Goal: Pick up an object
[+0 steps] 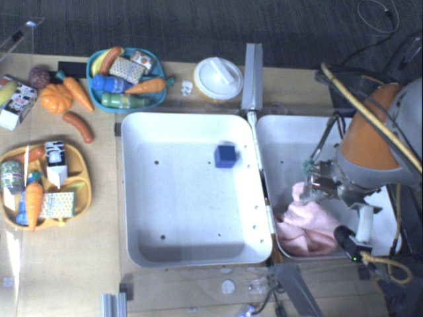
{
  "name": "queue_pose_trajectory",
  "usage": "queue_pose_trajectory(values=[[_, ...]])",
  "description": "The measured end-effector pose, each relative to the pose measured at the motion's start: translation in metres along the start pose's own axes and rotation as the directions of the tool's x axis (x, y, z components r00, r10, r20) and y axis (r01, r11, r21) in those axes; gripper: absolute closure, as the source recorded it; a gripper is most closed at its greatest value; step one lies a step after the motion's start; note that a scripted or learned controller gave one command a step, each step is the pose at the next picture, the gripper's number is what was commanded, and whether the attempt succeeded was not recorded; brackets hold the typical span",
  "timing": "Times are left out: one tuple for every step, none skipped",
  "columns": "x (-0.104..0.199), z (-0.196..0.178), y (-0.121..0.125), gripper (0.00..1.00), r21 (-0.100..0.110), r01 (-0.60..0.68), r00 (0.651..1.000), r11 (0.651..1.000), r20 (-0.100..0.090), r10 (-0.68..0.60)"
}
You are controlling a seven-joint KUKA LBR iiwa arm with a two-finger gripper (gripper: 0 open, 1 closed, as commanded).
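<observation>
Nearest the camera, in my right-hand white bin [291,134], a crumpled pink cloth [305,226] lies heaped against the front wall. My gripper [320,182] sits low over the cloth's upper edge, seemingly touching it, but my own wrist hides the tip, so I cannot tell how it is set or whether it has any fabric.

Beside it, the left white bin [172,236] holds one small blue cube [225,156], resting toward its back right.

On the bench to the left, a yellow tray [81,189] carries toy food, including a carrot. Farther back, a blue bowl [157,96] holds more toy food. A white round lid [219,78] lies just behind the bins.
</observation>
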State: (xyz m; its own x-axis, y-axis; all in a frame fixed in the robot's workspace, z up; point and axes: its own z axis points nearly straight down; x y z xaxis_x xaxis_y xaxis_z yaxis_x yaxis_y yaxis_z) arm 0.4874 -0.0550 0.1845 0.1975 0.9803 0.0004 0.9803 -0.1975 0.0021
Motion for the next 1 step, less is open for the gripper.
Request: queue_pose_trajectory(values=[[-0.0028,-0.0175,0.0729,1.00,0.001,0.015,1.000,1.000,0.001,-0.015]])
